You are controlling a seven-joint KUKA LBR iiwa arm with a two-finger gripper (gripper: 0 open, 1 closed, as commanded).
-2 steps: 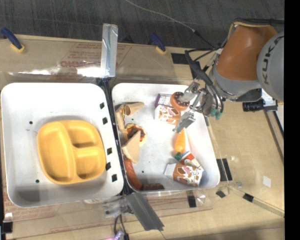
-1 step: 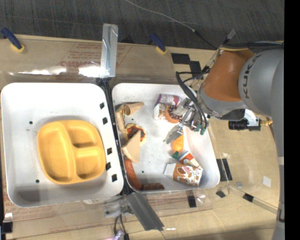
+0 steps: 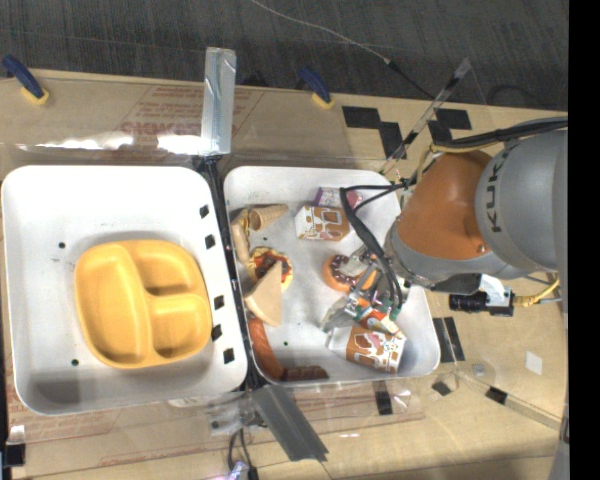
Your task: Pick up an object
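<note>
Arm [image 3: 480, 218] low over the right bin [image 3: 310, 183], gripper [image 3: 352, 313] down among the clutter. Cannot tell how the tool is set; cables hide it. Nearest target, a printed carton [image 3: 375, 348], lies just beside it on the bin floor. Judgement: nothing lifted yet, grasp and lift both remain. Yellow tray [image 3: 140, 298] sits in the left bin [image 3: 30, 268]
</note>
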